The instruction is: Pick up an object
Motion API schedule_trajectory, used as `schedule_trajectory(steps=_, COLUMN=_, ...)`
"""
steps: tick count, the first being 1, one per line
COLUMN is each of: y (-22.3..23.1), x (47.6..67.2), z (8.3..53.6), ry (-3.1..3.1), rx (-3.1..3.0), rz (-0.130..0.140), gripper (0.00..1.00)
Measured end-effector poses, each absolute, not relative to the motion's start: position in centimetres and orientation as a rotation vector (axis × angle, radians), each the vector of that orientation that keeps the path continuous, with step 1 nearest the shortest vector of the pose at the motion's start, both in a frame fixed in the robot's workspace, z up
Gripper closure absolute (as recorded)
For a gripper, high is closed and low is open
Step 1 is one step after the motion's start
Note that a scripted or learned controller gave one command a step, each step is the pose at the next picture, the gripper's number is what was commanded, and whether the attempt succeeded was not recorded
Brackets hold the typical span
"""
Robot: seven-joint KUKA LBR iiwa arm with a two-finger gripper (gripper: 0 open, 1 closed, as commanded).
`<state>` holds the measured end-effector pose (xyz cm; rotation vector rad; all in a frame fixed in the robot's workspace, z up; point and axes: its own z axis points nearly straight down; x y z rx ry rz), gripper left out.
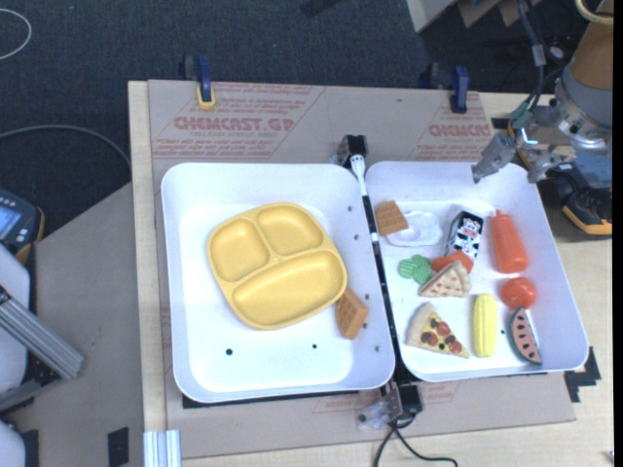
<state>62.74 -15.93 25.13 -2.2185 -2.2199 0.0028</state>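
While poised over the right bin's (560, 261) far right corner, clear of the food, gripper (506, 154) at the arm's (584, 95) end: jaws' state impossible to tell, nothing seen between them. In that bin: cracker (390, 218), milk carton (467, 233), hot dog (507, 242), tomato (519, 292), sandwich (447, 280), pizza slice (436, 331), corn (484, 324), watermelon (525, 336), greens (414, 268). In the left bin (185, 290): yellow tray (277, 264), with a waffle (351, 314) just beside its right edge.
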Motion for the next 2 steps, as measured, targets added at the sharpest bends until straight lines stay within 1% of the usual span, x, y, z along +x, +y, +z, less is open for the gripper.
schedule_trajectory(steps=1, y=-15.9, x=62.8, z=26.1, ry=-2.223, rx=-2.218, rz=0.002, gripper=1.00)
schedule_trajectory(steps=2, y=-8.2, x=60.9, z=23.3, ry=-2.224, rx=-2.206, rz=0.004, gripper=1.00)
